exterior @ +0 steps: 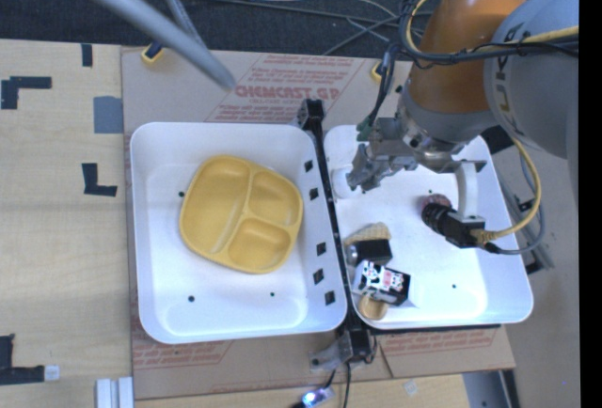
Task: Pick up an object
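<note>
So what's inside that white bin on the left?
The left bin holds one yellow divided plate, lying flat with its three compartments facing up. Whatever lies under the plate is covered, so I can't tell.

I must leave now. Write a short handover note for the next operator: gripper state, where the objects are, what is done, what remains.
Gripper: low over the right bin, near its left wall; nothing visible between its fingers.
Objects: yellow divided plate in the left bin. A small pile of objects lies at the right bin's front left, apart from the gripper.
Done: no pick yet.
Left: grasp one object and lift it.
</note>
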